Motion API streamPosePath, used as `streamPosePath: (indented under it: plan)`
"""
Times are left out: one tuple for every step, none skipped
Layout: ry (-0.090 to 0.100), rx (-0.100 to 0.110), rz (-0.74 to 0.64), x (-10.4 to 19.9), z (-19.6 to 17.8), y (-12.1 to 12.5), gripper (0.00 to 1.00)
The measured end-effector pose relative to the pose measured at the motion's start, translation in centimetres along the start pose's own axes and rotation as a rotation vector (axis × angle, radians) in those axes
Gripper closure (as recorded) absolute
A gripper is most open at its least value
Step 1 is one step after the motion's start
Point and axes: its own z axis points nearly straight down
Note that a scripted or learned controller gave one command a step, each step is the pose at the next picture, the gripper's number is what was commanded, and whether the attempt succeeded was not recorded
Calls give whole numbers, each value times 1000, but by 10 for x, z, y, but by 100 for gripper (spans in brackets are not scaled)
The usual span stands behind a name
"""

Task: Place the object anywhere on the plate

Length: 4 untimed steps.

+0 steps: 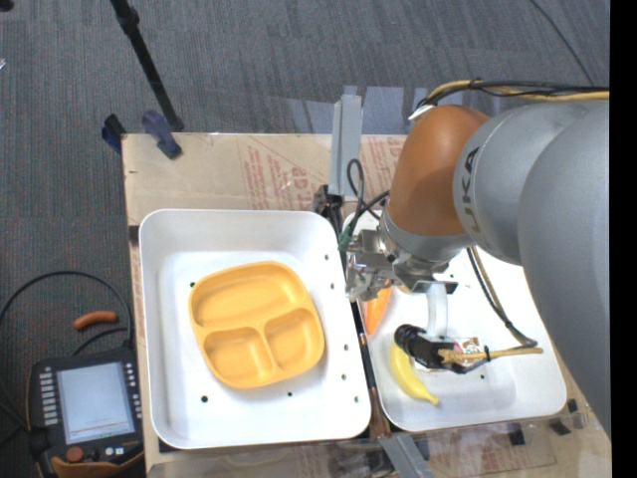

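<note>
One orange object shows at the left edge of the right bin, just below the gripper; whether the gripper is clenched or released cannot be told. A banana lies near. The yellow three-compartment plate sits in the left bin on the desk.

The yellow plate looks like moulded plastic, smooth with a soft sheen; the left bin and the right bin both look like white plastic, smooth and faintly glossy; the arm has a smooth grey satin shell, and its orange band is glossier, catching light; the banana has a smooth, dull skin; the bench top looks like printed cardboard, matt; the carpet is grey, rough and ribbed.
</note>
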Motion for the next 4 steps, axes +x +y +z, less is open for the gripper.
streamPosePath:
  plan:
    - [0,0,-144,8,-24,-19,100]
    - [-1,-3,-330,30,-15,63,100]
    - [-1,-2,-253,-8,-29,12,100]
    - [-1,-1,-377,45,0,-17,100]
